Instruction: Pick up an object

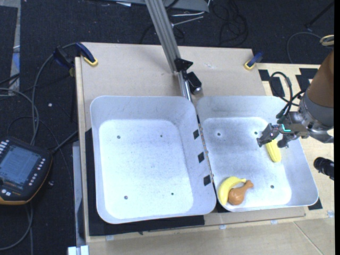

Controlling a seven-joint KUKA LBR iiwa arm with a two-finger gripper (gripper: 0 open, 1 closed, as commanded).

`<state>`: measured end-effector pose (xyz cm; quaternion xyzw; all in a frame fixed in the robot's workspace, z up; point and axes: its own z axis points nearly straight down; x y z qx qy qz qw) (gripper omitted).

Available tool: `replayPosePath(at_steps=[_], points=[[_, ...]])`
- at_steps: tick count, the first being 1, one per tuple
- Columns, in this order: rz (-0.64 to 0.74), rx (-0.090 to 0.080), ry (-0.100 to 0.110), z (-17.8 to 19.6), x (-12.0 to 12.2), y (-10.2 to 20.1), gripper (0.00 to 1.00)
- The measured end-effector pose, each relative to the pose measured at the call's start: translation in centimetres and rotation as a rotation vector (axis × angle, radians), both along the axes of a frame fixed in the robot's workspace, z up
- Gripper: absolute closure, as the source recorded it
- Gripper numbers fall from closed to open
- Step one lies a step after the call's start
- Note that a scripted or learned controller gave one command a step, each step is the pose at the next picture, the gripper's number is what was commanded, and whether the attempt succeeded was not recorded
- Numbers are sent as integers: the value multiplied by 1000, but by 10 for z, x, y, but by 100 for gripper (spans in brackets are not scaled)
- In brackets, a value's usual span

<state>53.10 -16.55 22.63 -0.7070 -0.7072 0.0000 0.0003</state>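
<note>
Over the right bin [297, 193] hangs the gripper [274, 139], its fingers closed on a small yellow object [274, 152] near the bin's far right side. Nearer the front wall lie a banana [228, 185] and an orange drumstick toy [238, 193], touching.

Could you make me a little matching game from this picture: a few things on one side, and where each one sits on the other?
Things:
1. tool
2. banana
3. chicken leg
4. handheld screen

Places:
A. on the floor, left of the bench
B. near edge of the right bin, curved beside the brown toy
C. over the right bin's far right part, at a small yellow piece
D. near edge of the right bin, just right of the curved yellow fruit

Pairs: 1-C, 2-B, 3-D, 4-A
</note>
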Motion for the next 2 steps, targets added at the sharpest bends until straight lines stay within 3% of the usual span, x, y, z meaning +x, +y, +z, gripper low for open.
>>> replayPosePath(at_steps=[1, 2], points=[[0, 0, 0, 0, 0, 0, 0], [0, 1, 5, -58, 7, 0, 0]])
